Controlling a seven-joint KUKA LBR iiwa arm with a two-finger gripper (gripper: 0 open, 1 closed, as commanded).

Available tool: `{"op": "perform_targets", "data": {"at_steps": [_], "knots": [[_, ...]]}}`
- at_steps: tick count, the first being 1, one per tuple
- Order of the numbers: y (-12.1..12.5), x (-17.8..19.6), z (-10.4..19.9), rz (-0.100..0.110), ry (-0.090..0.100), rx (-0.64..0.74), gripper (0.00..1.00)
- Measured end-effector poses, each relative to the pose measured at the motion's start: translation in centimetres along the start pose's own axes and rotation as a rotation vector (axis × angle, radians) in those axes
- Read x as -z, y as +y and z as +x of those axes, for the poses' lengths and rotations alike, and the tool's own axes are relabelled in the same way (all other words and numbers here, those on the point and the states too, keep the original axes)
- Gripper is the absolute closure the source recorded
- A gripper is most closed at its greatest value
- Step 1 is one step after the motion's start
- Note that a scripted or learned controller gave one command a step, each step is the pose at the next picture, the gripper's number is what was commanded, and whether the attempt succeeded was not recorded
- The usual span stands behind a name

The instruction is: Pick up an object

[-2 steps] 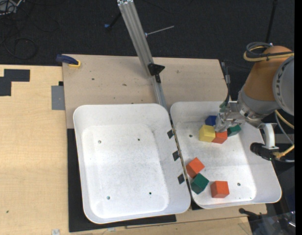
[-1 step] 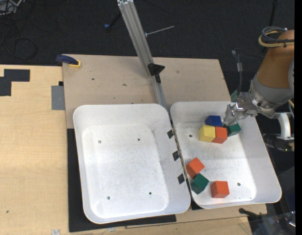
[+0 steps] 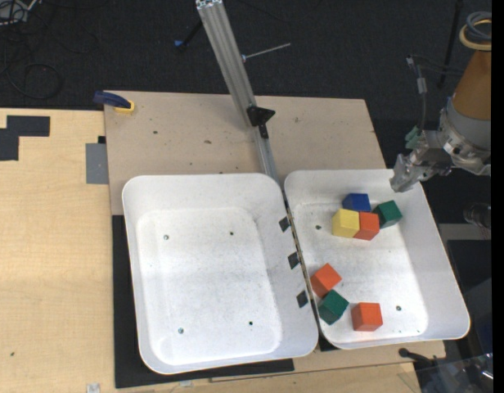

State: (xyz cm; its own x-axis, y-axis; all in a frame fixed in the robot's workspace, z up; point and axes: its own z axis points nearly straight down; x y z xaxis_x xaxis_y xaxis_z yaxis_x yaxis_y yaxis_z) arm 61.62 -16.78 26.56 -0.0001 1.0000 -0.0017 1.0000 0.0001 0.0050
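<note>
The right bin (image 3: 432,268) holds several small blocks. Near its far side, a blue block (image 3: 357,201), a yellow block (image 3: 344,223), an orange-red block (image 3: 368,226) and a green block (image 3: 389,213) sit bunched together. Closer to the front lie an orange block (image 3: 325,278), a second green block (image 3: 333,307) and another orange-red block (image 3: 366,316). My gripper (image 3: 402,176) hangs over the bin's far right corner, just above and right of the green block in the cluster, and nothing shows in it.
The left bin (image 3: 154,219) sits beside the right one, with black clips (image 3: 291,259) along the shared edge. A slanted aluminium rail (image 3: 234,68) rises behind the bins. A blue and yellow clamp (image 3: 114,101) rests at the bench's far left corner.
</note>
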Motion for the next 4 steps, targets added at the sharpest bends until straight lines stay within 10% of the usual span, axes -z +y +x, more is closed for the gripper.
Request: {"op": "perform_targets", "data": {"at_steps": [1, 4], "knots": [[0.1, 3.4, -0.2, 0.002, 0.001, 0.001, 1.00], [-1.2, 0.2, 16.8, 0.009, 0.004, 0.004, 1.00]]}}
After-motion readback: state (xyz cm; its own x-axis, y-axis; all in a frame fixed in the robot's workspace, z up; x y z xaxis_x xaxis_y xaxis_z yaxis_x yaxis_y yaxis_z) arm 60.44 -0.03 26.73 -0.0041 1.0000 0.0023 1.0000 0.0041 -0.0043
